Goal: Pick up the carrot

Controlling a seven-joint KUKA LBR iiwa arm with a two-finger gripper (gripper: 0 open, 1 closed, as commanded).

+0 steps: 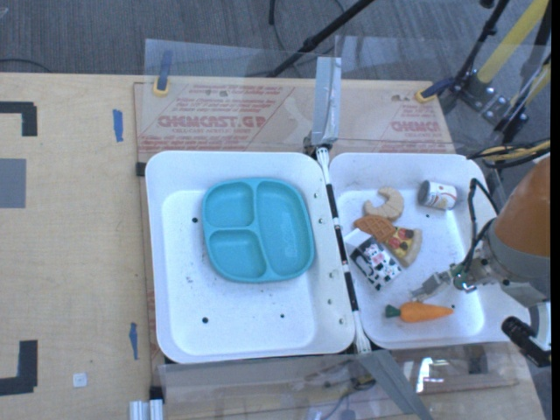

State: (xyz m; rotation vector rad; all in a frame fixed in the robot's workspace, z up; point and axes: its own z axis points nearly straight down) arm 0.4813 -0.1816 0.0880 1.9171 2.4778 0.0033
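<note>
Currently at approach: the tool [440, 280] hovers just above the carrot [422, 312], lower right of frame; finger state cannot be told. Next move requires descent onto it.

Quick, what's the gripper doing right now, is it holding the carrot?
Gripper: just above the carrot in the right bin, not holding it. Open or closed cannot be told.

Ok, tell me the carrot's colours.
Orange body with a green tip, seen in the camera view: carrot.
</note>
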